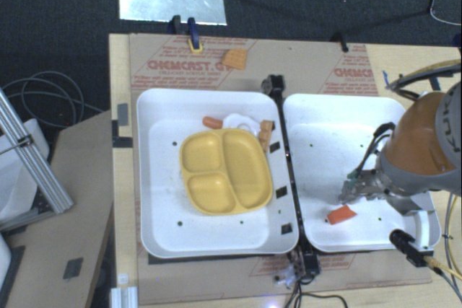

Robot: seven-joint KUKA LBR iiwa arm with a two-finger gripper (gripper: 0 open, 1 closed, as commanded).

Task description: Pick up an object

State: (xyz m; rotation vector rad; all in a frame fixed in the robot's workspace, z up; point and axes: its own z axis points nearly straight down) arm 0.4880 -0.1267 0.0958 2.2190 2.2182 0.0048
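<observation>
The camera view looks down at a slant on a tabletop [123, 68] covered by a brown printed sheet and bearing two shallow white bins side by side.

The left bin [162, 231] holds a yellow divided tray [225, 171] with three compartments, lying near the bin's middle. At the tray's 12 o'clock edge sits a small orange sausage-shaped piece [212, 122], and just beside that, toward 1 o'clock, a white object [240, 123] partly tucked behind the tray. At about 2 o'clock from the tray, close to the divider between the bins, stands a small tan block [266, 130].

The right bin [325, 119] carries a small orange-red object [341, 215], lying flat on the floor toward the bin's 6 o'clock side. The arm [426, 144], grey with a broad orange band, comes in from 3 o'clock and bends down into this bin. Its gripper [355, 191] hovers just at 12 o'clock of the orange-red object, very near it; whether they touch cannot be told. The jaws are too small and dark to read, so I cannot tell whether they are spread or pressed together, and nothing is visibly between them.

On the tabletop beyond the bins, at 12 o'clock of the left bin, lies a tan cracker-like square [234, 58].
</observation>
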